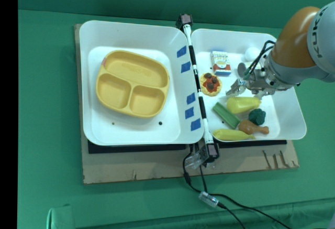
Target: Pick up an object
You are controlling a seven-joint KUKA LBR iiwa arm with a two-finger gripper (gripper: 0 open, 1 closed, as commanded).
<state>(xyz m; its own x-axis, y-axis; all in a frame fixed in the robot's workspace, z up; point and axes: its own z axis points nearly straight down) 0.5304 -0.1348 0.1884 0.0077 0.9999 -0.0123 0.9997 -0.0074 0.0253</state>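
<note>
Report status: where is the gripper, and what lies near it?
Gripper low over right white bin. Yellow plastic pepper just below it, not held. Green celery stick beside.

Lying in the right bin (293,118), all toy food pieces. Sitting near the divider, a small round pizza (210,84) with dark toppings. Resting above it, a red and white carton (221,63), flat on its back. Sitting at the far edge, a white egg (252,54). Lying in the middle, a yellow pepper (243,104), with a green stalk (226,114) slanting beside it. Resting lower, a dark green broccoli (257,116), a brown drumstick (253,128) and a yellow banana (233,134).
</note>
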